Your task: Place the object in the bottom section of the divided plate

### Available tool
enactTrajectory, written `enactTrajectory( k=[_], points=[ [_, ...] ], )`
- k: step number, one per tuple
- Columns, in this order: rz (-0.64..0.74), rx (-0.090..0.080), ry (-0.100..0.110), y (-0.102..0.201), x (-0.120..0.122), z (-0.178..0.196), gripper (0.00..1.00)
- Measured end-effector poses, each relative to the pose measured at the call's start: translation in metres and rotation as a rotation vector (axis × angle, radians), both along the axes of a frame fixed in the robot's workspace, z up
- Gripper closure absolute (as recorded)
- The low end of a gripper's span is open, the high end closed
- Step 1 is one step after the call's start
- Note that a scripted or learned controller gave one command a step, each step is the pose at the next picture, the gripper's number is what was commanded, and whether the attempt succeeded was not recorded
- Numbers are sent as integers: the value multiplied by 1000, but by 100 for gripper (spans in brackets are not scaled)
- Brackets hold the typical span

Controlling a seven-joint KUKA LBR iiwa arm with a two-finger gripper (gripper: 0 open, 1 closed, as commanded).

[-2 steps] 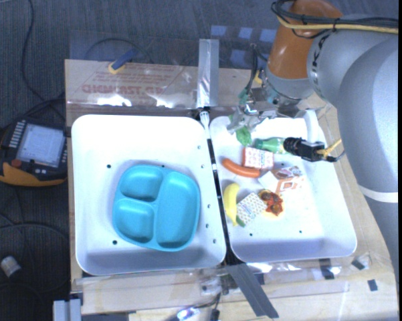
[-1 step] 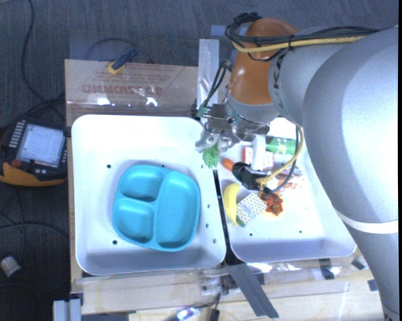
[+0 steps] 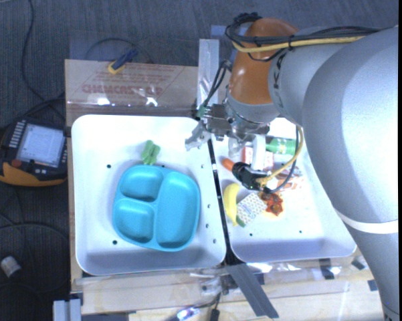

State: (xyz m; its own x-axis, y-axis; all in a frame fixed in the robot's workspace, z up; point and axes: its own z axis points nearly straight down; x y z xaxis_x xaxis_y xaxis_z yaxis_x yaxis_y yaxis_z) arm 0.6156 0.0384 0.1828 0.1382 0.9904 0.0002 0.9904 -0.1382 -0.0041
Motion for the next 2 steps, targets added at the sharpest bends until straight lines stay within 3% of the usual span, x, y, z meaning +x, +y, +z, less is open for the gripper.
enactTrajectory(
  k=[1, 2],
  points=[
    [3, 1, 3, 2, 0, 8, 100],
    [-105, 0, 2, 9, -22, 0, 100]
  ],
)
